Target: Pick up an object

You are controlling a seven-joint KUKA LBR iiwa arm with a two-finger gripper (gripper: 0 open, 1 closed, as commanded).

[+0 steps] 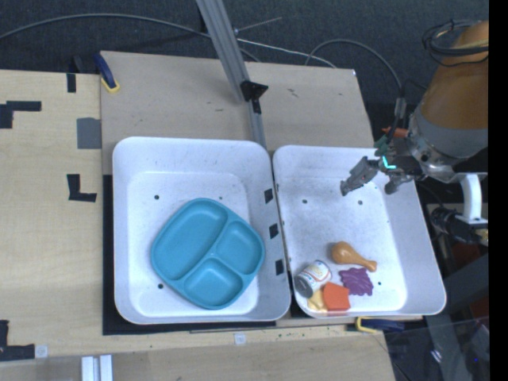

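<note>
Two white bins, blue tray (208, 252) left, toys heaped right

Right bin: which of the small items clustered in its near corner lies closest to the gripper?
The tan drumstick-shaped toy. It lies at the top of the cluster, on the side toward the gripper; the purple piece, orange block and small can lie farther away.

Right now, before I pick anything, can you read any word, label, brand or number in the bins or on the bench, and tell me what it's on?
No text can be read anywhere in this view.
Small can in the right bin: its label shows a dark band and a reddish mark, too small and blurred to read.
Blue divided plate in the left bin: no marking shows.
</note>
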